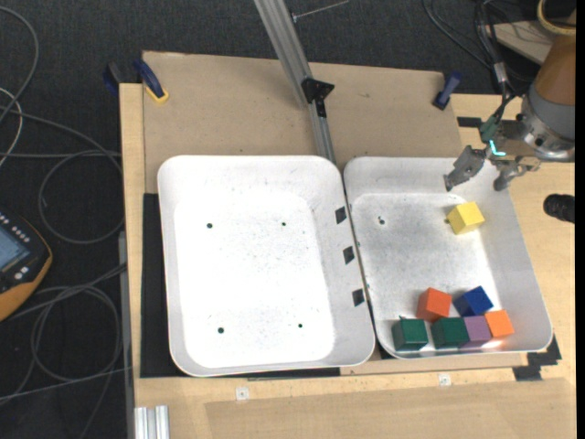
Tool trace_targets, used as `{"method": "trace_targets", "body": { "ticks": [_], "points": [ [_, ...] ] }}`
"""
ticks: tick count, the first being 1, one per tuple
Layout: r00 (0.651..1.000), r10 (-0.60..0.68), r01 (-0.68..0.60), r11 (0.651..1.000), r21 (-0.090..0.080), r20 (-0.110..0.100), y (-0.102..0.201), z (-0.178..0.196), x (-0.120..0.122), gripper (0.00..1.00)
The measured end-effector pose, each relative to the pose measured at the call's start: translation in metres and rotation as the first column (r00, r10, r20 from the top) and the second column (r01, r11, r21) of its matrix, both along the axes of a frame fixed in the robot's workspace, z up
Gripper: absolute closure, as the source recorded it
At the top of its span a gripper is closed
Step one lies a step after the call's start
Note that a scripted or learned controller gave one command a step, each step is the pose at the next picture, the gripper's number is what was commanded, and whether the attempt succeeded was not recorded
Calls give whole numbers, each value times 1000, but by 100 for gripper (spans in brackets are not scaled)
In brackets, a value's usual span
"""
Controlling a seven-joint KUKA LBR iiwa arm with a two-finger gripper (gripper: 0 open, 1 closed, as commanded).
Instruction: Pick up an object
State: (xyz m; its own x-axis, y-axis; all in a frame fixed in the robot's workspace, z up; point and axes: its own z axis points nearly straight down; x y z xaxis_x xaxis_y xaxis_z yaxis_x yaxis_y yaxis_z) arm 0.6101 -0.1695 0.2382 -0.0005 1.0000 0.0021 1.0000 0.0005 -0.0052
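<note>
Clustered blocks [452, 321] lie well below the spread, empty claw [482, 169]; yellow cube [465, 217], just beneath it, looks light, rigid, best pinched across flat opposite faces.

Two bins sit side by side on the table [228, 108]. The left bin [183, 181] adjoins the right bin [521, 273]. In the right bin, one block [465, 217] lies alone near the far right side, and a cluster of six blocks [452, 320] sits at the near right corner. The end effector [484, 174] hangs over the right bin's far right edge, just behind the lone block.
</note>
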Motion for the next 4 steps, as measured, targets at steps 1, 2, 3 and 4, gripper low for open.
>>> {"method": "trace_targets", "body": {
  "ticks": [1, 2, 3, 4],
  "points": [
    [1000, 1, -1, 1000, -2, 4, 0, 3, 1, 0],
    [1000, 0, 0, 1000, -1, 0, 2, -40, 1, 0],
    [1000, 0, 0, 1000, 0, -2, 3, -103, 2, 0],
    [1000, 1, -1, 1000, 0, 4, 4, -139, 3, 0]
  ]
}}
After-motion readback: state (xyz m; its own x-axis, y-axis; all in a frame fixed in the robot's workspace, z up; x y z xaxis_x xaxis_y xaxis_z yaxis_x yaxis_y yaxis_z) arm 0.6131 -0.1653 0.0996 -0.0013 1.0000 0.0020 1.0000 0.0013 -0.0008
